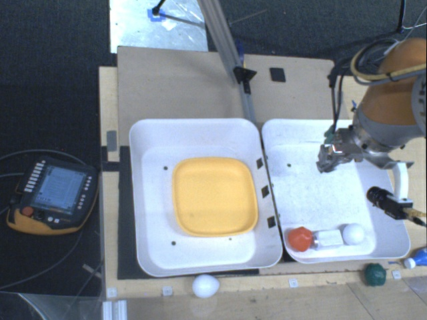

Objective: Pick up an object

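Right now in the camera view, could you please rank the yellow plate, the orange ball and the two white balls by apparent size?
1. Yellow plate, by far.
2. Orange ball.
3. White ball in the bin and white ball on the bench: too alike to rank.

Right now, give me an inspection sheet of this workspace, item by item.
Surface: bench bearing two shallow white bins side by side, left bin and right bin.
Job's things: yellow plate lying flat in the left bin; orange ball, small white block and white ball in a row along the right bin's near wall.
Clutter: white egg-shaped thing on the bench in front of the left bin; dark green ball off the right bin's near corner.
Grippers: gripper over the right bin's far part, nothing seen in it.
Cables: black cables looping at the arm.
Surroundings: handheld control pendant on the dark floor at left.
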`<state>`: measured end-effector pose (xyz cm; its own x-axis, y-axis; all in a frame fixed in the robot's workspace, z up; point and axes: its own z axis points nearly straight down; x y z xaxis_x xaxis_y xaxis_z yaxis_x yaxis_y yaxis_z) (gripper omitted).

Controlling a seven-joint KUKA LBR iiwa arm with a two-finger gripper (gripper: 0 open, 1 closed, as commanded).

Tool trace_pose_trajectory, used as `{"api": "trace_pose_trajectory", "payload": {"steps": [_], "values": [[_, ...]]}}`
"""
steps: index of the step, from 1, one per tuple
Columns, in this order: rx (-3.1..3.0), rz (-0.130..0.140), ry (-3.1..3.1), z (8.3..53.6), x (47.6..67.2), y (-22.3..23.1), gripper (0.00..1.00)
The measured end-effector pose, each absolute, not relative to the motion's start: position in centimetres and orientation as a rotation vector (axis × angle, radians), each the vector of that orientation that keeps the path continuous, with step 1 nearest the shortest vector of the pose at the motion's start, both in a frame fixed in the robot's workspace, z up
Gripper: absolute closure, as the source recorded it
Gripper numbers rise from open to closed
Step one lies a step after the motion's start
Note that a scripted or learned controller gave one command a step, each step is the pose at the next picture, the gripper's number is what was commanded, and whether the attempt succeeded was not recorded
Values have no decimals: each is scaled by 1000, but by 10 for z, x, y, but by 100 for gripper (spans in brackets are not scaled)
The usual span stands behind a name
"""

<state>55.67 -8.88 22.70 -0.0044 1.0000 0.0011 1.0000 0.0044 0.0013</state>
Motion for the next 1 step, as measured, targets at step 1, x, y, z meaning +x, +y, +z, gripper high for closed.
{"api": "trace_pose_trajectory", "payload": {"steps": [1], "values": [[2215, 3, 2227, 237, 566, -32, 100]]}}
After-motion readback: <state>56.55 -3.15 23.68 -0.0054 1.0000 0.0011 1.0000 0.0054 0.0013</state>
